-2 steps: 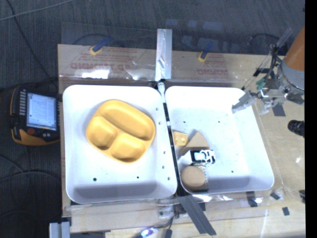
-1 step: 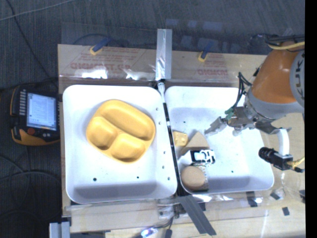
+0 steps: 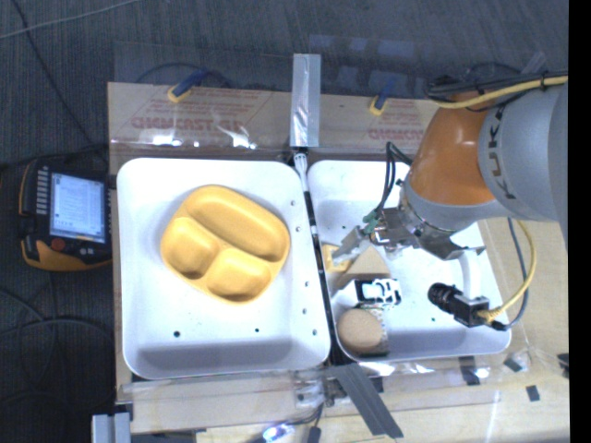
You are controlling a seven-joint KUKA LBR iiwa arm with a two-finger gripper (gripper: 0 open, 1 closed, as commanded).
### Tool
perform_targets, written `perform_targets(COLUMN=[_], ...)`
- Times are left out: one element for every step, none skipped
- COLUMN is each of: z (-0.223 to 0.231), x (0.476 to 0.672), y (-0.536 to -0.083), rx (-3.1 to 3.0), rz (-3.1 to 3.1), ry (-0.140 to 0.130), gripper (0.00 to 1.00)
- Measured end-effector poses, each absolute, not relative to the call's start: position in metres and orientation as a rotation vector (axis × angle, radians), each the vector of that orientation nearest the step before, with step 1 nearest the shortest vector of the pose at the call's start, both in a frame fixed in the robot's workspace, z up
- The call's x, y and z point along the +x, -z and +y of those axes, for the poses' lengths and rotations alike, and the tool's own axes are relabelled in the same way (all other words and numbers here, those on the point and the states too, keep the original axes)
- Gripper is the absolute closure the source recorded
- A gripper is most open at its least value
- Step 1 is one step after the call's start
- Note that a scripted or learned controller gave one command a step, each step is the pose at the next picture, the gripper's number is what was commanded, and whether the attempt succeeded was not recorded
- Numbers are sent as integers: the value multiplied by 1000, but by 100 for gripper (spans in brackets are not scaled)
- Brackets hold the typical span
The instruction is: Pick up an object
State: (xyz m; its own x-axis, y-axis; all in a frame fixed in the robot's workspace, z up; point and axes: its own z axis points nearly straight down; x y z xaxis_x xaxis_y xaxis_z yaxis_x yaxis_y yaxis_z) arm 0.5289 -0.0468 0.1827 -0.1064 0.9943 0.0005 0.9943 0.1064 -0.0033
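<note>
Below the gripper [image 3: 374, 289], just toward the near wall, sits the round brown object [image 3: 361, 331]; finger state indiscernible.

A rounded grey metal arm [image 3: 531, 155] bears dark "KUKA" lettering, a glossy orange band [image 3: 452, 160], and yellow cables [image 3: 517, 86].

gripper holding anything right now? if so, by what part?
Cannot tell. The gripper is low in the right bin, over a cluster by the divider: a round brown object and a tan piece. Nothing is visibly between its fingers.
</note>
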Motion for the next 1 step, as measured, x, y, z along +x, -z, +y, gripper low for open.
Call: perform_targets(z=[-116], x=[538], y=[-95], rx=[-1979], rz=[-2463], ry=[20], gripper=[0])
